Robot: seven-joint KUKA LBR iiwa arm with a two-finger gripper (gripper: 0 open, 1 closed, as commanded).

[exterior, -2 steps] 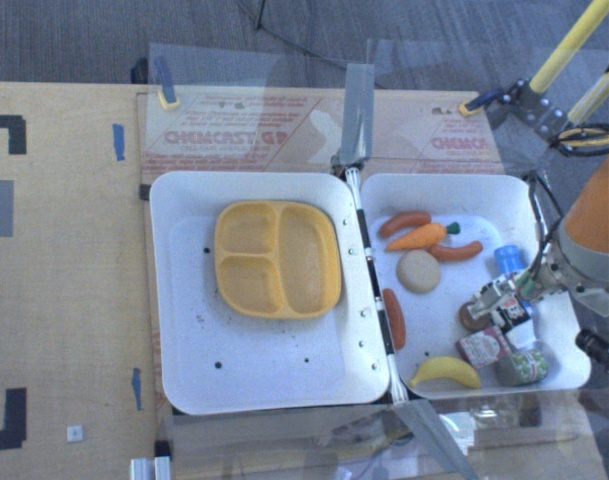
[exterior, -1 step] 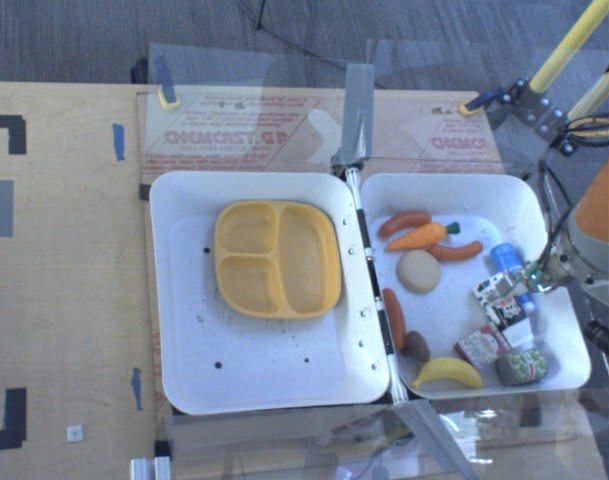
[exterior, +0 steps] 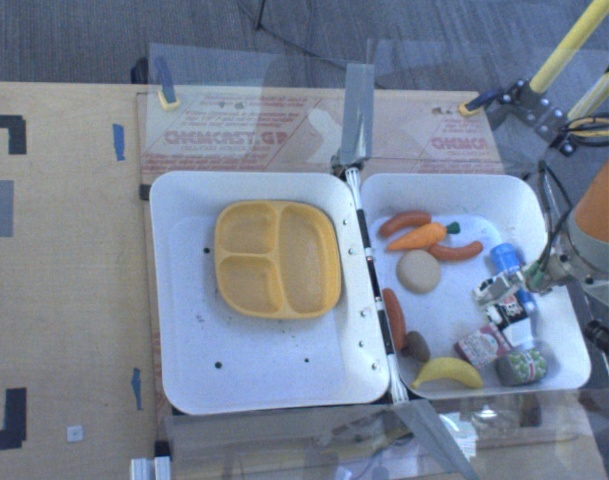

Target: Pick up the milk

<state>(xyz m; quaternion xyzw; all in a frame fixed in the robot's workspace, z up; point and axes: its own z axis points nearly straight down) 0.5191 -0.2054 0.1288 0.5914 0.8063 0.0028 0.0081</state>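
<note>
Heads up, here's what you've got on the bench, starting from the near edge. In the right bin (exterior: 556,218), close to its near rim, there's a banana (exterior: 447,372) lying on its side. A pinkish packet (exterior: 479,346) sits just beside it, and next to that, in the near right corner, is a grey-green lump (exterior: 522,366). I honestly can't make out what it is. A small brown thing (exterior: 416,345) sits just left of the banana, at the near end of a sausage (exterior: 394,318) that runs along the bin's left wall.

A bit further in you'll find the milk bottle (exterior: 504,260), over on the right side of that bin. It's lying down with its blue cap pointing to the far side and its black-and-white label end toward the packet. The gripper (exterior: 499,290) is right on top of its middle, with the arm coming in from the right. You can't tell from this angle whether it's open, closed or actually gripping the bottle, so I wouldn't call it held.

In the left bin (exterior: 184,368), a yellow divided plate (exterior: 277,259) lies flat in the far half.

Back in the right bin, a round beige piece (exterior: 418,272) sits mid-bin, well apart from the milk. Beyond it are a carrot (exterior: 419,236) and two more sausages, one (exterior: 456,251) just right of the carrot and one (exterior: 404,222) just behind it. Past both bins there's a flattened cardboard sheet (exterior: 244,133) with red print.
</note>
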